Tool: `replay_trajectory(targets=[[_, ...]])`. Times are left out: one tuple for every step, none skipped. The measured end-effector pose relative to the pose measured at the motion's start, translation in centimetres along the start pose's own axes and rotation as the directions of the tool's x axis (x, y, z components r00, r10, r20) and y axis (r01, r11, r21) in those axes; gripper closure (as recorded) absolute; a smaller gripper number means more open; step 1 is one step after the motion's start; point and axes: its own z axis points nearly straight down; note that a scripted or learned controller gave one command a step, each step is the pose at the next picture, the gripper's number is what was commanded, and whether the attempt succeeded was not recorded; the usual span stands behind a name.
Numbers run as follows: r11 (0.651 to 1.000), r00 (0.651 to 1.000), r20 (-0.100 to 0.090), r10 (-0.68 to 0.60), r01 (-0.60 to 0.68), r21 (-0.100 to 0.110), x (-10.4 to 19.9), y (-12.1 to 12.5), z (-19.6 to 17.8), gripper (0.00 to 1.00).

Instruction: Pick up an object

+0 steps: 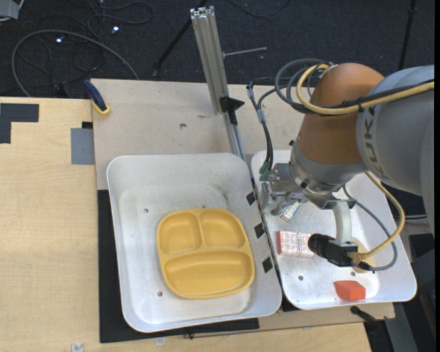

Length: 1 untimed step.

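Red-and-white box point(294, 244) lies flat in right bin point(312, 288), just right of yellow divided tray point(204, 253), across the wall between the bins. Tray sits in left bin point(132, 196), compartments facing up. Gripper point(283, 201) hangs right of tray's far corner, over right bin's left side, just beyond the box. Open or closed: cannot tell, wrist hides it. Orange-red piece point(350, 290) lies well right of tray, near right bin's front edge.
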Motion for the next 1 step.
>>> replay_trajectory(targets=[[1.000,1.000,0.000,-0.001,0.001,-0.004,5.32,1.39,-0.85,1.00]])
